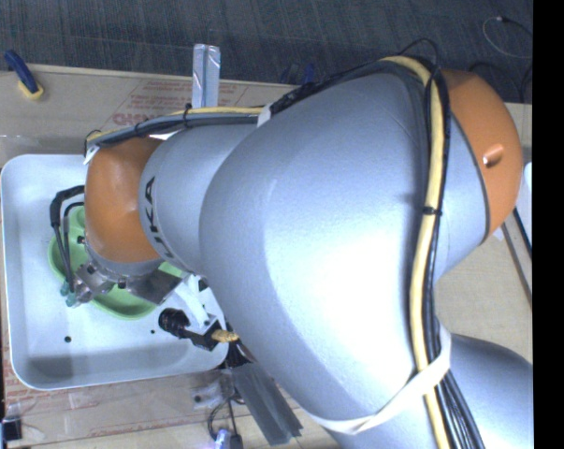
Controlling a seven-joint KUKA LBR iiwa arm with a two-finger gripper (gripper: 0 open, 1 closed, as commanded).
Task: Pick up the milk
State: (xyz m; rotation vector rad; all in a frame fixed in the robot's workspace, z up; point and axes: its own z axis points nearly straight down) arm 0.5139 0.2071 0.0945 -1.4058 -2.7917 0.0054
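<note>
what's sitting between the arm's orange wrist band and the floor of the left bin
In the camera view, a light green object lies under the orange band, on the left bin.

The bench [122, 101] has a brown, cardboard-like top with faint red printing along its far strip. A shallow white bin [29, 344] sits directly on it, toward the left of the view. Beyond the bin's far left corner, a blue-and-yellow clamp [24, 75] grips the bench edge. Behind the bin's far side, a short silvery post [206, 75] stands upright. A narrow strip of bench shows along the bin's near rim, with some dark metal hardware [258, 405] beside the bin's near right corner.
</note>
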